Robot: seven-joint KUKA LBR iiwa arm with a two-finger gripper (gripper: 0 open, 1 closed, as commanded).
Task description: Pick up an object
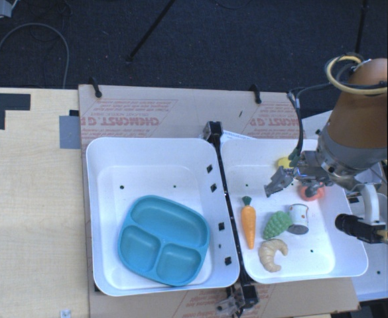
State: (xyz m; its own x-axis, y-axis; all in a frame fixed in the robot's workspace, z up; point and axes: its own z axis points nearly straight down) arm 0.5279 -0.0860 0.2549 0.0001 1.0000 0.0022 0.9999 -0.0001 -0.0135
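Observation:
The right bin [326, 264] holds an orange carrot [248, 223], a green bumpy toy [277, 224], a tan croissant [272, 254] and a small silver can [299, 218]. A yellow object [284, 162] and a red-orange object [310, 191] lie partly hidden under the arm. My gripper [280, 179] hangs over the upper middle of the right bin, just below the yellow object and up and to the right of the carrot's green top. I see nothing held in it.
The left bin [107, 158] holds a blue divided plate [163, 239]. A black divider [221, 197] runs between the bins. The arm's grey and orange body [356, 124] covers the right bin's upper right corner. A black part [359, 228] sticks out at the bin's right rim.

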